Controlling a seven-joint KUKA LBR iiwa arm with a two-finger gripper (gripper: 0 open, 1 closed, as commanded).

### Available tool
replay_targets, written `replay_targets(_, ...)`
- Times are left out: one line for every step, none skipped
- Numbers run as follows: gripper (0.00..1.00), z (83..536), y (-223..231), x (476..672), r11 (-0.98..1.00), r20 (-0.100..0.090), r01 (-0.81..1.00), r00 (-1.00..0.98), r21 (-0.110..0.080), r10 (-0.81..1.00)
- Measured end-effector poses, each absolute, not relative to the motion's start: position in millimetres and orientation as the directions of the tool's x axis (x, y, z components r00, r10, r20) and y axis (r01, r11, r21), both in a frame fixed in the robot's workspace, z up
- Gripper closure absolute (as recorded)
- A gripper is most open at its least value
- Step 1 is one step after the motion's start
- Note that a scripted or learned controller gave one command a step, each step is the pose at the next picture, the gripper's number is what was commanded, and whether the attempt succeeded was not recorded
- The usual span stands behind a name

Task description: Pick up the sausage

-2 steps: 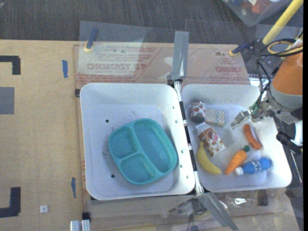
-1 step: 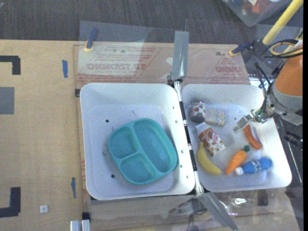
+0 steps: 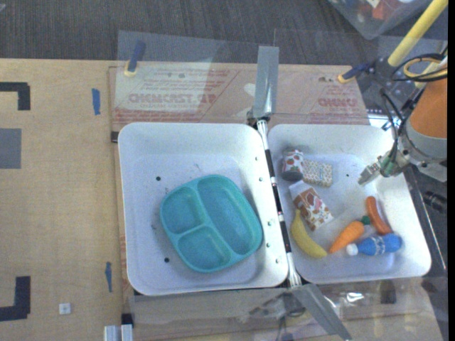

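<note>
Sausage just below gripper, right bin.

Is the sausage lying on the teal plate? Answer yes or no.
No: the sausage lies in the right bin, near the carrot.

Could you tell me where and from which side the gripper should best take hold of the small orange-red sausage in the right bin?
Grip the small orange-red sausage across its narrow middle, coming straight down from above. It lies flat, slanting from upper left to lower right, so the fingers should close across its width. Its lower end sits close to the orange toy carrot and the blue and white bottle, so the upper half probably offers more room. The gripper sits just above it.
</note>
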State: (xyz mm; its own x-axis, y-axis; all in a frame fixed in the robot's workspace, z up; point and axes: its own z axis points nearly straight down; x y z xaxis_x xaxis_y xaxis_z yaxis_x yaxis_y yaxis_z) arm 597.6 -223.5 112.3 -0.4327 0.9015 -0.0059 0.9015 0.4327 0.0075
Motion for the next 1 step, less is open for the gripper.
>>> replay_targets(0.00,112.2,-223.7,597.4,0.433,-0.006,0.902,-0.433,0.007,0.902)
